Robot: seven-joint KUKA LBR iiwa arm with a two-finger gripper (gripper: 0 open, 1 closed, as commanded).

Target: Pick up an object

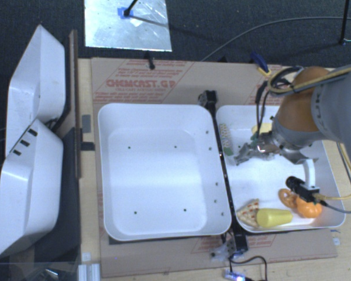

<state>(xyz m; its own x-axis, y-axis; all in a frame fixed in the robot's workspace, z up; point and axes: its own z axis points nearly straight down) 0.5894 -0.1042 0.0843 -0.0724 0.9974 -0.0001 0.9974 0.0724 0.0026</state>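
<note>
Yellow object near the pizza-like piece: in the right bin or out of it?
In. The yellow object lies on the right bin's floor by its front rim, beside the pizza-like piece.

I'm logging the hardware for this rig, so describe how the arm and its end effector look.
The arm is a thick, rounded grey body with an orange band near the wrist. Black and yellow cables loop along it. The end effector is a small metallic grey piece, narrowing to thin fingers. It reaches over the right bin.
</note>
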